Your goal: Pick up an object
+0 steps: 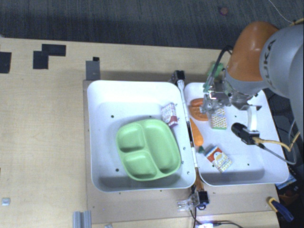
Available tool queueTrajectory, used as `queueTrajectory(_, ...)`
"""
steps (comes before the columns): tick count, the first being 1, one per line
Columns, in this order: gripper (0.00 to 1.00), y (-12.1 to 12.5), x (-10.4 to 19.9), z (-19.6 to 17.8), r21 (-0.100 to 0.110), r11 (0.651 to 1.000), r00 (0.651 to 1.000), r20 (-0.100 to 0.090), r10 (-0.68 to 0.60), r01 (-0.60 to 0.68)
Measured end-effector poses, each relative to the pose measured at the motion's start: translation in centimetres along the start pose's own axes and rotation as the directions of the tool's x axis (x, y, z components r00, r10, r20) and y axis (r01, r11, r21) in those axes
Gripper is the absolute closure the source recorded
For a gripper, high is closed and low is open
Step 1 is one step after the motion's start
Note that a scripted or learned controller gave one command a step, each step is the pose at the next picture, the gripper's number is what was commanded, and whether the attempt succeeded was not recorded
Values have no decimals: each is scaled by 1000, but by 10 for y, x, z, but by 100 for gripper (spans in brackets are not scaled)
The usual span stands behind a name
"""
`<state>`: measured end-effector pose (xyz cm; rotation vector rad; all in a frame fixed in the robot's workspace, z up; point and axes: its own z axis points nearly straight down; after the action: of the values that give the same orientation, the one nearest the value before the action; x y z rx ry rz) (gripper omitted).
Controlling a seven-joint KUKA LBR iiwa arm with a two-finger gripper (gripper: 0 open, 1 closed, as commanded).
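arm (280, 56): cut by right edge | orange object (198, 109): partly hidden behind gripper (210, 106)

**Bench, bins and floor**

The right bin (247, 167) lies under the fingers (209, 107); the left bin (107, 103) sits just beside it, to the fingers' left. Both rest on a pale bench (42, 141). Black tape patches (47, 55) mark the bench far to the fingers' left, well apart from them. Dark carpet (118, 13) runs beyond the fingers, past the bench's far edge.
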<state>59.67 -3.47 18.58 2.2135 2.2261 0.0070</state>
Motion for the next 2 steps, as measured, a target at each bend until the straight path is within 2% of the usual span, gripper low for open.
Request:
queueTrajectory(1,0,-1,-1,1,2,1000,1000,1,2,-2)
queueTrajectory(2,0,36,-56,60,3,1000,1000,2,4,-4)
